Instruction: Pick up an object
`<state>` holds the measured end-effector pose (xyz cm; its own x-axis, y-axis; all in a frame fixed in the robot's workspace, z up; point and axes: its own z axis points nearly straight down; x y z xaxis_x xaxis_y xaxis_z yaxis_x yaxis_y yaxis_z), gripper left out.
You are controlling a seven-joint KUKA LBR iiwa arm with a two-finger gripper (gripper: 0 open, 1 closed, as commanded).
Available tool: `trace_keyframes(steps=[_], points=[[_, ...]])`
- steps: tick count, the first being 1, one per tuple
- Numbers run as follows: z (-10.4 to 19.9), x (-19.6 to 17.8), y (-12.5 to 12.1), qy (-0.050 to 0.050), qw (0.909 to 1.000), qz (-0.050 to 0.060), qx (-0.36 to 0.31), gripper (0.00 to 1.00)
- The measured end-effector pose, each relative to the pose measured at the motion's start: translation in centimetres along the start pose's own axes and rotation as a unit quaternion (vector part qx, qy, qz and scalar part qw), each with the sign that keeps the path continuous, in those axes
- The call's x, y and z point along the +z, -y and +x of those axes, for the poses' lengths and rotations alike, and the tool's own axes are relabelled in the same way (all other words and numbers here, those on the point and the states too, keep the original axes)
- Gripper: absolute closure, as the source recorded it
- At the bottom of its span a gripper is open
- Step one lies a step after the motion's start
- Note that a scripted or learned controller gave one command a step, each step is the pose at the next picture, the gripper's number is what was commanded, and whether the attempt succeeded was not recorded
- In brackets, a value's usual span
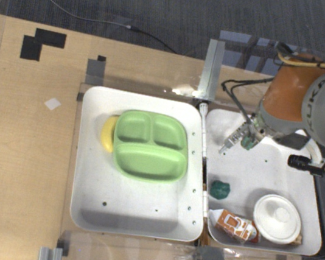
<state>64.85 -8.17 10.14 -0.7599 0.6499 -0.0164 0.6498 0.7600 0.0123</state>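
My gripper [229, 144] hangs over the upper left part of the right bin [302, 180], tilted down and to the left, with nothing seen in it. Below it a small dark green object [220, 190] lies near the bin's left wall. A white bowl [277, 218] sits at the bin's lower right. An orange and brown carton [236, 226] lies along the front edge. In the left bin [130, 213] a green divided plate [150, 145] rests on top of a yellow object [107, 134], which pokes out at the plate's left edge.
A metal divider [202, 158] runs between the two bins. The grey arm with its orange band [287, 91] reaches in from the upper right, with black cables beside it. A metal post [212, 67] stands behind the bins.
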Motion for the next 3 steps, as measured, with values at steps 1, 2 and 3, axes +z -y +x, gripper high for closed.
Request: trace_keyframes(steps=[1, 2, 3], points=[[0.0, 0.0, 0.0, 0.0, 1.0, 0.0, 0.0, 0.0], [-0.5, 1.4, 2.5, -0.005, 0.9995, 0.004, 0.032, 0.0], [0.4, -8.7, -2.0, -0.004, 1.0, 0.002, 0.002, 0.0]])
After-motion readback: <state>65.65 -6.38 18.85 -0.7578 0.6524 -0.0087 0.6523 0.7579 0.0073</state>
